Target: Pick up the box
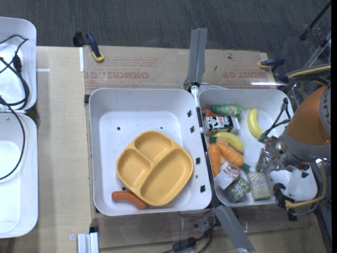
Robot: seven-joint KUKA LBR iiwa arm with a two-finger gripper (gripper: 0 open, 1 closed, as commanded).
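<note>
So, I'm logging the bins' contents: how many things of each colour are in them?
Yellow: 3, the plate and two bananas
Orange: 3, two carrots and a sausage
Green: 2, a bottle and a can
Black and white: 1, a carton
White: 1, a packet
Speckled: 1, a box
Total: 11

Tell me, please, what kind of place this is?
Probably a robotics lab bench set up for grasping trials. Two white bins sit side by side on cardboard held by clamps, toy food such as a banana fills one bin, and a robot arm reaches in.
</note>
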